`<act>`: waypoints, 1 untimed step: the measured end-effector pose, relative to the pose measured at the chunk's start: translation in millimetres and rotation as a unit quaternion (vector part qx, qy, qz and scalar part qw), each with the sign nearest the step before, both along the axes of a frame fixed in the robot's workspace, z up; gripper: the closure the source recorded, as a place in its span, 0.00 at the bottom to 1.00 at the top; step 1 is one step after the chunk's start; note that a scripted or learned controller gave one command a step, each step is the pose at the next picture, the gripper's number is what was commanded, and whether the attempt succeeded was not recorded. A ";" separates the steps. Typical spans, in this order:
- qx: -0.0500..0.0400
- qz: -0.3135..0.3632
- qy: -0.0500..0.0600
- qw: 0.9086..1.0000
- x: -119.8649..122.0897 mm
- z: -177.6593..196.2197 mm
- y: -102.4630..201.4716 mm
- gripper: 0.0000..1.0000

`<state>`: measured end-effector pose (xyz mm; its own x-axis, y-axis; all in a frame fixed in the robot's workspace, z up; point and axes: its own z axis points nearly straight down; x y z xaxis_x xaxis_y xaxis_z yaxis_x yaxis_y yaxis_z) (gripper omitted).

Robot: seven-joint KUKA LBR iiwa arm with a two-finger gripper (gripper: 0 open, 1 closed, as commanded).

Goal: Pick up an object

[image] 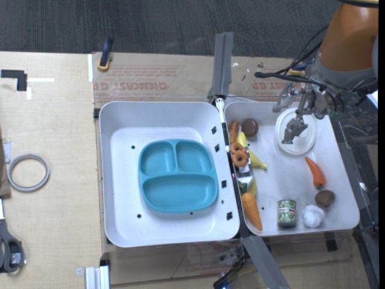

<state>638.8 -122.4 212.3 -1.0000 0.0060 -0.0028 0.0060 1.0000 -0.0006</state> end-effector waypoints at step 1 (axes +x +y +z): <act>0.000 -0.025 -0.001 1.000 -11.6 -119.3 12.7 0.00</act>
